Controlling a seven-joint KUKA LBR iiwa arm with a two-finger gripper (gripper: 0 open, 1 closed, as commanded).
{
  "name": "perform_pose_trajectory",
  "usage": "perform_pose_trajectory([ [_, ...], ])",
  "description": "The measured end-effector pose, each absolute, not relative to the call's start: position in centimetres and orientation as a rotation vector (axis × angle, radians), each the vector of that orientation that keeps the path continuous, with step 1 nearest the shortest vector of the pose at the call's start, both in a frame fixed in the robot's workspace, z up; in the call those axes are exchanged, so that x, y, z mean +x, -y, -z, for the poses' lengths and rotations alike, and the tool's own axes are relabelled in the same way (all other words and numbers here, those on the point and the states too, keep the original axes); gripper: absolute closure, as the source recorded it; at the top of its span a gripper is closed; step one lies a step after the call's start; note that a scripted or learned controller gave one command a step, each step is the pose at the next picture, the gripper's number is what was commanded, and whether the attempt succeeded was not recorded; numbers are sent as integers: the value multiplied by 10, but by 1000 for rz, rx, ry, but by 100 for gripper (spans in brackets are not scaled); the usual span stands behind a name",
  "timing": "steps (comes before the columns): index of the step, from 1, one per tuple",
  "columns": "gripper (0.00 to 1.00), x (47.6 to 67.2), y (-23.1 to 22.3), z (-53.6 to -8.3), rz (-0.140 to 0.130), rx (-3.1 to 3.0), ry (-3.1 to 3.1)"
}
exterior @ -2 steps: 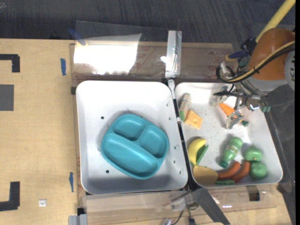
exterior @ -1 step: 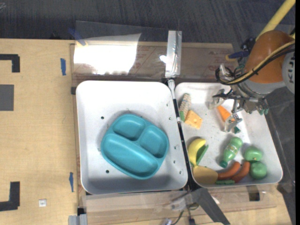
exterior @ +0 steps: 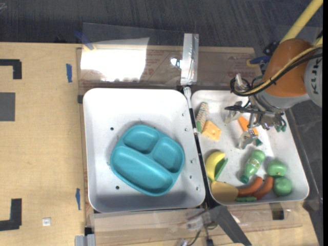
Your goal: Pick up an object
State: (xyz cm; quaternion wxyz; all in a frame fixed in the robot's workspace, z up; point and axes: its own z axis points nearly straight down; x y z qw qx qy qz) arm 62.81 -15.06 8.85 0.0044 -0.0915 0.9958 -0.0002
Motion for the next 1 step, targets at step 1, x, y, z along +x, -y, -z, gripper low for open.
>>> perform_pose_trajectory([
  [1,0,630,149,-88,4,-410,-3104],
])
